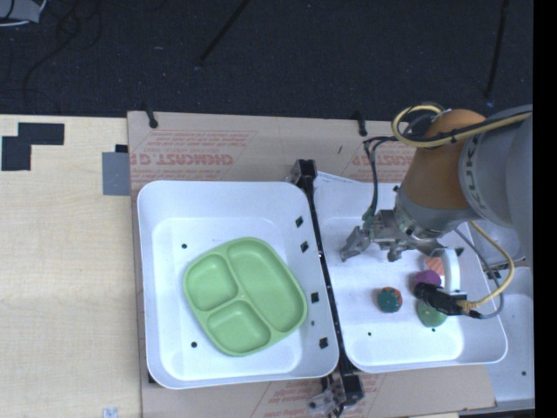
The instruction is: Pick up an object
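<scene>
The scene is viewed from a single fixed camera mounted above the tabletop (70,259), directed downward at a slant. Both white bins, the left bin (165,207) and the right bin (487,347), are framed at moderate distance. The arm (487,172) is seen entering from the right; dark floor is included along the top.
</scene>
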